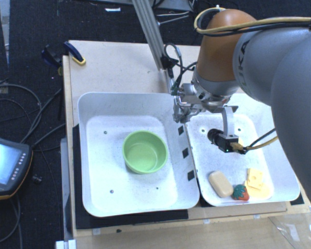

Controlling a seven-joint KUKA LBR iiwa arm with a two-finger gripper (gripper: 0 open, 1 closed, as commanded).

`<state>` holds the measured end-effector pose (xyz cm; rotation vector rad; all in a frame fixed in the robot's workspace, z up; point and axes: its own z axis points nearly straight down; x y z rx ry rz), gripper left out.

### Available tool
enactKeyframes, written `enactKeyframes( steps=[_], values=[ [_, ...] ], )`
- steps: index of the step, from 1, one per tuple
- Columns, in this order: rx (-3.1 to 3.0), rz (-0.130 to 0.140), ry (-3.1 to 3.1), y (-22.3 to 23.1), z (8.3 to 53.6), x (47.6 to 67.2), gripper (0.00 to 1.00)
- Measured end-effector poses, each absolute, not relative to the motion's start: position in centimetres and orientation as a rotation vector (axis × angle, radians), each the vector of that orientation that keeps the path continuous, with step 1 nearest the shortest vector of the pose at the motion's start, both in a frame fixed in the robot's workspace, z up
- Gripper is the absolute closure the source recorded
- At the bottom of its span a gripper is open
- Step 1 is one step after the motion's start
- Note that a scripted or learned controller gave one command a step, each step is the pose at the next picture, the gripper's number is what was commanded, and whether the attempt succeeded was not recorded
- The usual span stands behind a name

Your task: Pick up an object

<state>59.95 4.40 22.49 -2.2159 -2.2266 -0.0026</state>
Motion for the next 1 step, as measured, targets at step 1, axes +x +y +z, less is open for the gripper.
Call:
enactKeyframes(
  steps=[1],
  values=[
    [-2.216, -0.002, -2.226, 9.95, 23.42, 60.36, 1.00]
  ],
)
